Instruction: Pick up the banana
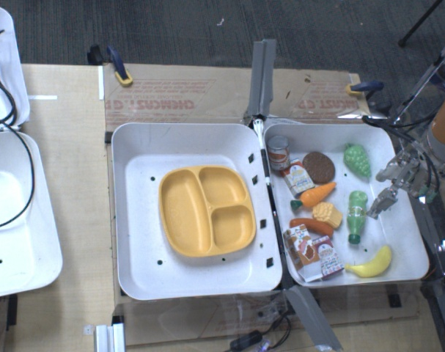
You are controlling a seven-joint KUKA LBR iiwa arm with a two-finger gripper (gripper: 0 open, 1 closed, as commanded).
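The yellow banana [370, 264] lies in the front right corner of the right bin [409, 248], just right of a red snack box [314, 251]. My gripper [375, 193] hangs over the right side of that bin, well behind the banana, and its two fingers are open with nothing between them. The lower fingertip [372, 210] is close to a green bottle [356, 215] that lies between the gripper and the banana.
The right bin also holds a can [278, 153], a brown disc [320, 166], green grapes [358, 160], a carrot [317, 193] and a sausage [311, 226]. A yellow divided plate [207, 210] sits in the left bin [134, 196].
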